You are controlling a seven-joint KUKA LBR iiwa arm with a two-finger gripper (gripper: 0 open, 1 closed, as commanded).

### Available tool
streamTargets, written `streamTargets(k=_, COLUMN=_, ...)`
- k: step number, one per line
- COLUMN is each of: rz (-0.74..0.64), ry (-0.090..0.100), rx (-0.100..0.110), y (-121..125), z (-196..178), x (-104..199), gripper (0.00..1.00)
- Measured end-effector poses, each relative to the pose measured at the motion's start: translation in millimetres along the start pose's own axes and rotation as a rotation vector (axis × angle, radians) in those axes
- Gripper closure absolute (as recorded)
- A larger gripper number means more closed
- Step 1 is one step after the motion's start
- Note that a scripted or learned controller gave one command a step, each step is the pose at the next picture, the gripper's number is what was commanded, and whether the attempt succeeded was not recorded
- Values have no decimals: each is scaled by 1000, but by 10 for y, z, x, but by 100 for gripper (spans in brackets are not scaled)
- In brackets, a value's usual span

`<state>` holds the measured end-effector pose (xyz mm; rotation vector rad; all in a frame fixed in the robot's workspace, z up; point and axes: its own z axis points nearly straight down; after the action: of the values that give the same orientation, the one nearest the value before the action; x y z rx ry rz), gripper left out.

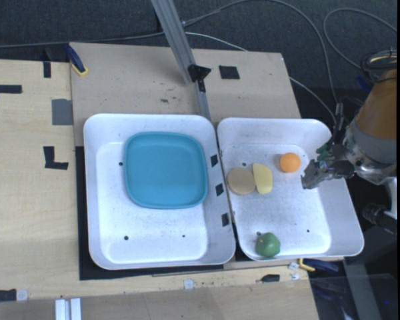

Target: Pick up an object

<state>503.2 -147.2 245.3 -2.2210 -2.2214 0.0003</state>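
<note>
The right bin (333, 219) holds an orange ball (290, 163), a yellow piece (263, 178), a tan round piece (241, 181) touching it, and a green round fruit (268, 245) near the front rim. My gripper (315, 174) hangs over the right side of this bin, just right of the orange ball and apart from it. Nothing shows between its tips.
A blue square plate (165, 169) lies in the left bin (107, 239). A grey slanted pole (177, 35) rises behind the bins. Cables (307, 25) run over the dark floor at the back right.
</note>
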Motion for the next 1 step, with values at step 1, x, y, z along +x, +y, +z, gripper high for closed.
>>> streamTargets(k=1, rz=-5, ry=1, rx=0, y=304, z=-53, x=430, gripper=100)
